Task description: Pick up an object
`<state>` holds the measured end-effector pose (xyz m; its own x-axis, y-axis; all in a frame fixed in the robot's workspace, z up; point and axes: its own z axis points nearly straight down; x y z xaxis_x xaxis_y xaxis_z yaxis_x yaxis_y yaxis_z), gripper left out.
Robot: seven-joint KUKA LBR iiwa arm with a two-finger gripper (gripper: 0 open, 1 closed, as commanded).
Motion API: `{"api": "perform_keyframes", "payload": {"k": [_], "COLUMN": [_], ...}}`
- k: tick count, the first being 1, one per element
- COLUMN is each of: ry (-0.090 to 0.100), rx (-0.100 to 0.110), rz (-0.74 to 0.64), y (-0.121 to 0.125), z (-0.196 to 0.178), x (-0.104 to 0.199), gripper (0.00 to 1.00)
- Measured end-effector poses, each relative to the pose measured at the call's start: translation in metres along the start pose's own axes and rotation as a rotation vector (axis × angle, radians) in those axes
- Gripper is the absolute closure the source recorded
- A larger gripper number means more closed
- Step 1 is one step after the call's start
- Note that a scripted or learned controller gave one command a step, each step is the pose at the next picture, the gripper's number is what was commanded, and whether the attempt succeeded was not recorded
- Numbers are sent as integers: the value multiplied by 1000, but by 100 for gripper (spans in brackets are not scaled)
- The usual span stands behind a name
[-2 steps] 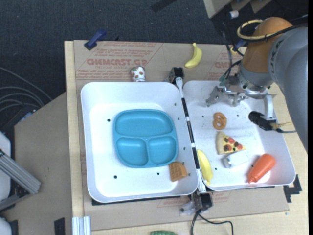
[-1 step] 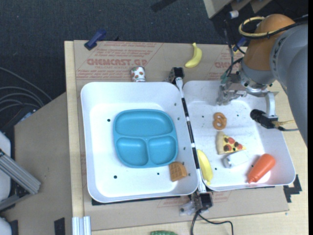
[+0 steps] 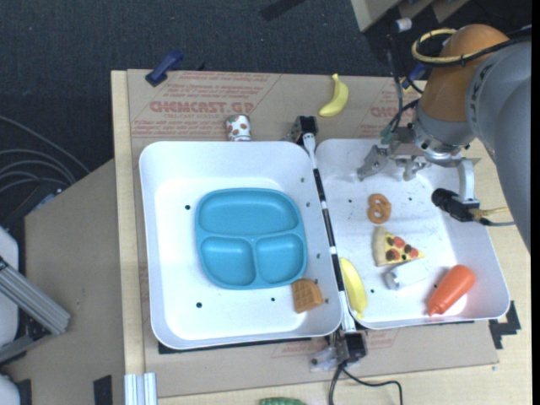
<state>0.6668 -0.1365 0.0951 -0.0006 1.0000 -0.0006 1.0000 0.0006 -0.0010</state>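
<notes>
Positioned over the far part of the right bin [image 3: 498, 277], the end effector [image 3: 395, 160] was seen hanging from the grey arm [image 3: 498, 83], whose orange band [image 3: 460, 66] showed above the wrist. Metal parts were spread low near the bin's floor, but whether they were parted or closed could not be told from the slanted view, and nothing was seen held. No object lay directly beneath; the closest candidate, a small pretzel [image 3: 379, 207], was placed just nearer, toward the bin's middle. Nearer again, a pizza slice [image 3: 395, 248] was laid flat, with a small grey piece [image 3: 393, 279] beside it and an orange carrot [image 3: 450, 289] tilted toward the near right corner. A yellow banana [image 3: 353, 287] was lodged along the left wall of that bin, which was judged awkward to grasp because the wall would crowd one side. In the left bin [image 3: 160, 251] a blue divided plate [image 3: 250, 236] was set at the centre, with a brown waffle-like cracker [image 3: 307, 294] just beside its near right corner. Outside the bins, on the table [image 3: 202, 108], a second banana [image 3: 334, 98] and a small spotted cup [image 3: 239, 127] were left, probably out of the working area. The pick was judged not yet begun.
</notes>
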Motion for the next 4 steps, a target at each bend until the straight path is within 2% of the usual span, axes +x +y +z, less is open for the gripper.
{"api": "perform_keyframes", "payload": {"k": [1,2,3,4], "ry": [1,0,0,0], "rx": [2,-1,0,0], "rz": [1,0,0,1], "y": [-2,-2,-2,0], "z": [10,0,0,10], "x": [2,2,2,-4], "gripper": [0,100,0,0]}}
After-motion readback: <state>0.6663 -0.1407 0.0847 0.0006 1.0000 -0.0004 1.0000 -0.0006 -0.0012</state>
